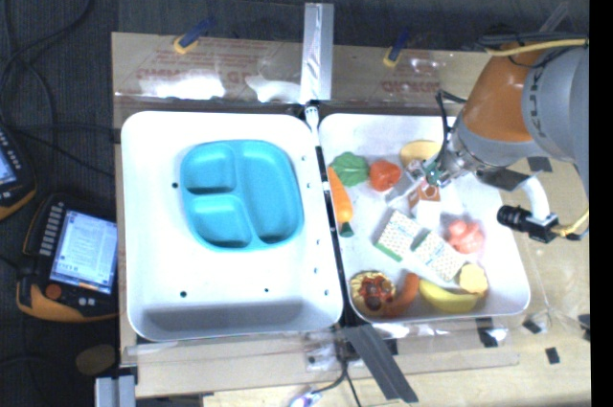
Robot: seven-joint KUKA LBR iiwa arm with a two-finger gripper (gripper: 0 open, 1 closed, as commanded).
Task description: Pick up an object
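gripper [428, 180] low in right bin [508, 295] among toys near the tomato [385, 173], finger state unclear, possibly touching a small item; nothing visibly lifted, pick not yet done.

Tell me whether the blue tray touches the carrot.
Apart. The camera view shows the blue tray in the left bin, the carrot across the divider in the right bin.

Bench [220, 65] with two white bins [144, 233]
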